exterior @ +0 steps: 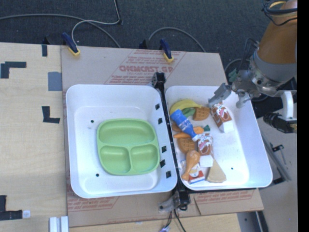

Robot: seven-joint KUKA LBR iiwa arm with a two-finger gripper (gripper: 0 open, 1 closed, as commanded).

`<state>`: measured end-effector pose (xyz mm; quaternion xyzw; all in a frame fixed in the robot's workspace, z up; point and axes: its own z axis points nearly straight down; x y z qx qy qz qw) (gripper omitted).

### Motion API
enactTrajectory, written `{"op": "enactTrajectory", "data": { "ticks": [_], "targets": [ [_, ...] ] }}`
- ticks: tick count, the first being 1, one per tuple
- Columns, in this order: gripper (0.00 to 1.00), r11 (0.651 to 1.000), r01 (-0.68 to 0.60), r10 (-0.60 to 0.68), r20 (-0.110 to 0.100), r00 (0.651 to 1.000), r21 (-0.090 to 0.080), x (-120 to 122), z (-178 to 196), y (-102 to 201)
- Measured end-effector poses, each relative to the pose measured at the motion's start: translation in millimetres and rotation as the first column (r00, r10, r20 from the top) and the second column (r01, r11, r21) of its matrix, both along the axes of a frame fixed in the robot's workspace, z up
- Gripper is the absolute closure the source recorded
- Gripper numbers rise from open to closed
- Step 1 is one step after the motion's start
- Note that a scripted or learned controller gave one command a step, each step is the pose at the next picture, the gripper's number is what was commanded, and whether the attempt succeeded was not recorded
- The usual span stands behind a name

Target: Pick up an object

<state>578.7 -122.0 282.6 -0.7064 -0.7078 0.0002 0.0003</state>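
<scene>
- Over the right bin (pixel 251 144), far side, the gripper (pixel 231 96) hangs, fingers spread (nothing between them).
- Just below lies a red-and-white carton (pixel 222 117).
- Left bin (pixel 82 129) holds a green divided plate (pixel 128 146).

From my station I read both bins as smooth white plastic with a soft sheen: the left bin (pixel 77 144) and the right bin (pixel 251 163). The green divided tray (pixel 128 146) looks like matt moulded plastic. The toy food seems plastic too, the blue bottle (pixel 182 122) slightly glossy, the yellow banana (pixel 182 105) duller. The red-and-white carton (pixel 222 117) has a printed, paper-like face. Under the bins I see brown cardboard (pixel 140 69), flat and matt, on a pale wood-grain desk (pixel 29 144). The end effector (pixel 231 94) looks like grey metal.
</scene>
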Motion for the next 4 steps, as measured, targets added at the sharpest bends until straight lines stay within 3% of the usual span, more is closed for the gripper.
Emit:
{"op": "enactTrajectory", "data": {
  "ticks": [1, 2, 3, 4],
  "targets": [
    [0.00, 1.000, 0.000, 0.000, -0.005, 1.000, 0.001, 41.4, -107.8, 13.1],
    [0.00, 1.000, -0.001, 0.001, 0.008, 1.000, -0.004, 87.8, -180.9, -0.2],
    [0.00, 1.000, 0.000, 0.001, 0.029, 1.000, -0.009, 44.3, -188.1, 3.9],
    [1.00, 1.000, 0.000, 0.000, 0.028, 1.000, -0.010, 44.2, -178.0, 3.2]
  ]
}}
